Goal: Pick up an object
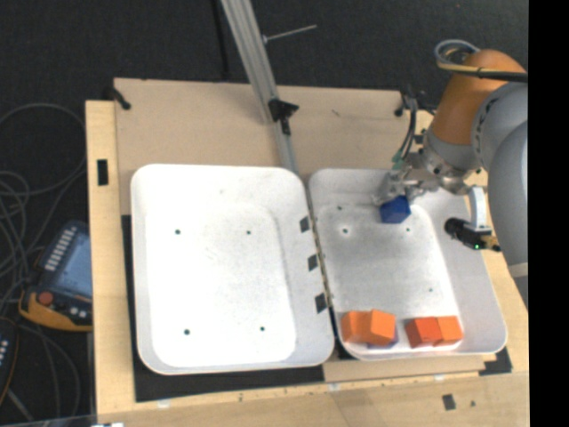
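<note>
Tool [397,190] sits right over the blue block [394,210] near the top of the right bin [462,265], probably lining up a grab. Can't tell its state. Two orange blocks [369,326] sit along the bottom edge.

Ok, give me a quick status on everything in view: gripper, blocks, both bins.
gripper: over the far part of the right bin, directly above the blue block
blue block: just under the gripper; held or resting, cannot tell
left orange block: lying at the right bin's near edge
right orange block: lying at the near edge, apart from the other
right bin: holds all three blocks
left bin: flat on the bench
</note>
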You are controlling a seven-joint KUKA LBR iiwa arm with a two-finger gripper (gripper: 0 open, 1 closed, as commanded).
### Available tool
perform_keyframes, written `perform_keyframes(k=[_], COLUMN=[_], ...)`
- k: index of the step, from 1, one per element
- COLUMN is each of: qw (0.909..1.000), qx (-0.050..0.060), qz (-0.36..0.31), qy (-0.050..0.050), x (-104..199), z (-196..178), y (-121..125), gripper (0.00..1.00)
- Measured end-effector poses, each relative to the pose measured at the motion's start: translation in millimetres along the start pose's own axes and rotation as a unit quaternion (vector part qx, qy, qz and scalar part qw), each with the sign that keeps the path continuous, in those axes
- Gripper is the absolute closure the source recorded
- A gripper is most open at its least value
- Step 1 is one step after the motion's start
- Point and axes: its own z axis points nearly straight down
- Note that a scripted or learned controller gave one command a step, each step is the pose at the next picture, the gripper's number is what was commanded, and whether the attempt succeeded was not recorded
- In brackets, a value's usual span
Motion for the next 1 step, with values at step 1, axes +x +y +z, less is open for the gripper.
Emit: perform_keyframes(k=[1], qw=[1.0000], qx=[-0.002], qz=[-0.001], qy=[0.003], x=[74.3], z=[-77.7], y=[-22.4], gripper=[1.00])
